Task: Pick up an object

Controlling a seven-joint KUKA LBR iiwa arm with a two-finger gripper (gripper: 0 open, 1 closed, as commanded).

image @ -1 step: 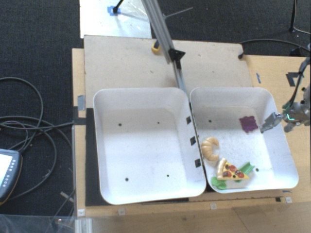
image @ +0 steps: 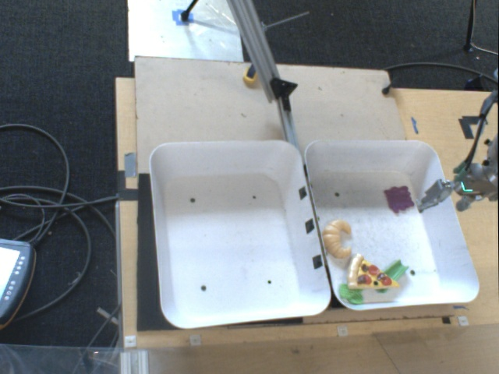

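At right of frame, we see the claw (image: 448, 195) approaching the right bin (image: 460, 244), spread wide and empty; the purple object (image: 399, 199) lies just left. Next we judge: descend, close.

Floor (image: 62, 68): dark and speckled, like carpet.
Bench (image: 335, 100): light wood, flat, with a pale board on top.
Cables (image: 47, 201): black, looping on the floor on the far left.
Screen (image: 12, 275): a small grey one at the left edge, by the cables.
Pole (image: 261, 49): grey metal, slanting down from the top to the bench.
White sheet (image: 168, 22): on the floor at the top, with blue tape (image: 184, 16).
Light: bright and even.
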